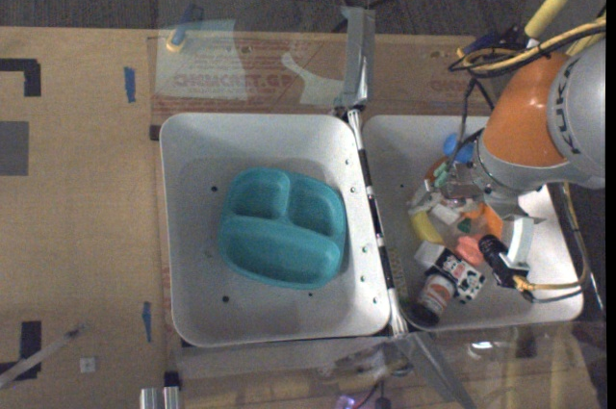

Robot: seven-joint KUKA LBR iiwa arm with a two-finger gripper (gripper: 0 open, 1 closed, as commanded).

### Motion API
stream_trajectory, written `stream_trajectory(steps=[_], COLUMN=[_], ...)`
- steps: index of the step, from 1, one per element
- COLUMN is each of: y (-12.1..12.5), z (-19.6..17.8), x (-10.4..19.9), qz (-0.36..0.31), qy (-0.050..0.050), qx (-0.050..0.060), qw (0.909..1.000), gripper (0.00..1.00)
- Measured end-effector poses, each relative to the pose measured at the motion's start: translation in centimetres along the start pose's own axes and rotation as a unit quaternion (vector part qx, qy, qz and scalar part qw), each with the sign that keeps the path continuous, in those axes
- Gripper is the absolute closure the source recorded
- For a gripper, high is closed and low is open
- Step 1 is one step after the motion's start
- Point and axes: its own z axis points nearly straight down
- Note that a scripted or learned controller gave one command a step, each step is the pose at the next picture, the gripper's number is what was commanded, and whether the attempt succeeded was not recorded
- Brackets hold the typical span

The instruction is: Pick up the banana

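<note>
The banana (426,225) shows as a small yellow curved piece in the right bin (395,157), near its left wall, partly covered by the gripper parts above it. My gripper (445,195) hangs below the grey and orange arm (525,128), just above and to the right of the banana, low among the clutter. From this angle the wrist hides much of the gripper's tip.
A teal divided plate (282,226) lies in the left bin (192,157). Around the banana sit a white block (428,253), a small bottle (435,293), a black-and-white spotted toy (466,281), a pink-orange item (470,249) and a blue piece (450,145). Cables trail at the right.
</note>
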Motion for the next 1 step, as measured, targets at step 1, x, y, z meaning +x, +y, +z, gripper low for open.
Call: stream_trajectory(steps=[1], y=[-2.90], z=[-7.79], x=[2.04], qz=[-0.022], qy=[0.003], qx=[0.020], qw=[0.9996], gripper=[0.00])
